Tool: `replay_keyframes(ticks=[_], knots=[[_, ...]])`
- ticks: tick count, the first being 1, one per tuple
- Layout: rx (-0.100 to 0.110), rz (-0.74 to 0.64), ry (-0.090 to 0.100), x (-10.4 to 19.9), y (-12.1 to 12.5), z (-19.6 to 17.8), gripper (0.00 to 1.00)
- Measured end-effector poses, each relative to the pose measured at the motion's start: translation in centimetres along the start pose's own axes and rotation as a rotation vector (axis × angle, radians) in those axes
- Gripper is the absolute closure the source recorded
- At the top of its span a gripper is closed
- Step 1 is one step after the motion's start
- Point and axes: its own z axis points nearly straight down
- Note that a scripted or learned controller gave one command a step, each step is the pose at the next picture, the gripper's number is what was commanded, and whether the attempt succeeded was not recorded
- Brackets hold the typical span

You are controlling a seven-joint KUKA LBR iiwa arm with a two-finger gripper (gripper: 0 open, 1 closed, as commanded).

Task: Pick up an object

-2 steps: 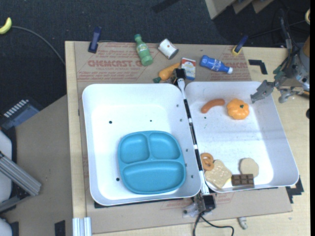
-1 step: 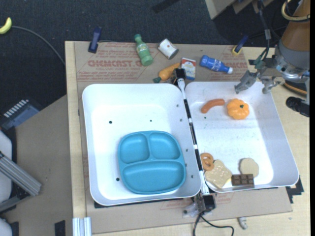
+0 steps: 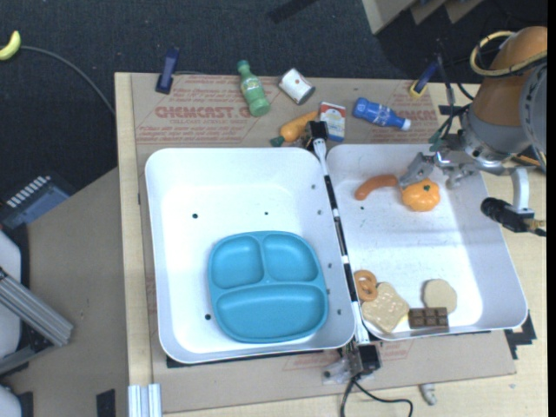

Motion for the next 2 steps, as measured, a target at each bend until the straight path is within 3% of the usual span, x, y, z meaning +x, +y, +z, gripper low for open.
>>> replay_keyframes(ticks=[1, 2], knots=[[-0.001, 0.000, 0.000, 1.0, -3.9, 3.0, 0.00], [0.002, -0.003, 0.008, -3.1, -11.7, 3.1, 0.00]])
